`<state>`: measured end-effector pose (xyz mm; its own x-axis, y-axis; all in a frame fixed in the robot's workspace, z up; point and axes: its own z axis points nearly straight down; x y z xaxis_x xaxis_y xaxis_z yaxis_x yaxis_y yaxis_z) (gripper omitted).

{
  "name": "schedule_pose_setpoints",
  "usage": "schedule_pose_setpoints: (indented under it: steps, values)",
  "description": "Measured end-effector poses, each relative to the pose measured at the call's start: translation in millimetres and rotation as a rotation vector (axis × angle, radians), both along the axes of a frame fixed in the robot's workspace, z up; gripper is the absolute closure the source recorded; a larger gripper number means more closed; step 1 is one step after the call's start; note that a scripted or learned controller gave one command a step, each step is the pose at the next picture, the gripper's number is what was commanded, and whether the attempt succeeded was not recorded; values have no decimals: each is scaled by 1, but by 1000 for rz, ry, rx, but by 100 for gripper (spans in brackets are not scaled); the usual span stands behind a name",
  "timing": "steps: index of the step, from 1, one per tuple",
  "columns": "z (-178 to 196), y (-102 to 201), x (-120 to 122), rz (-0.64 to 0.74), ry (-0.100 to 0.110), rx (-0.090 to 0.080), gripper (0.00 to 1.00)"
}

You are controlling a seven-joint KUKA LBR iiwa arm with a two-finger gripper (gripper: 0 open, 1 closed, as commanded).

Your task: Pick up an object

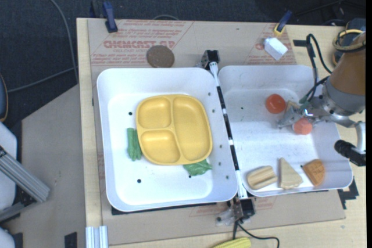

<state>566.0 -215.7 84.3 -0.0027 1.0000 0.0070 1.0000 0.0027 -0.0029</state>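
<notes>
The arm [349,75] is lowered from the right into the right bin [250,81], and its fingers [292,118] are seen low over the bin floor. Whether they are spread or pressed together cannot be told, since they are small and dark against the wrist; nothing is clearly seen pinched between them.

Two round red-orange pieces are the likeliest targets. The darker red ball [275,103] lies just beyond the fingers, up and to their left, and the paler orange ball [303,126] lies just beside them on the near side, perhaps touching. The fingers seem to be set between the two, so it is judged that a grasp on one is being lined up and that the other may be nudged.

Well below the fingers, along the bin's near wall, a bread roll [260,176], a wedge [289,175] and a brown piece [314,171] are ranged in a row. Far to their left, in the left bin [110,125], a yellow divided plate [173,128] is laid over green leaves [134,144], out of the reach now taken.
</notes>
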Motion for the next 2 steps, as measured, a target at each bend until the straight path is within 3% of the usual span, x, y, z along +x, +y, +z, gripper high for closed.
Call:
schedule_pose_setpoints:
  steps: [1, 2]
  values:
    - [11, -2, 0, -2, -4, -6, 100]
    - [61, 101, 18, -1, -5, -6, 100]
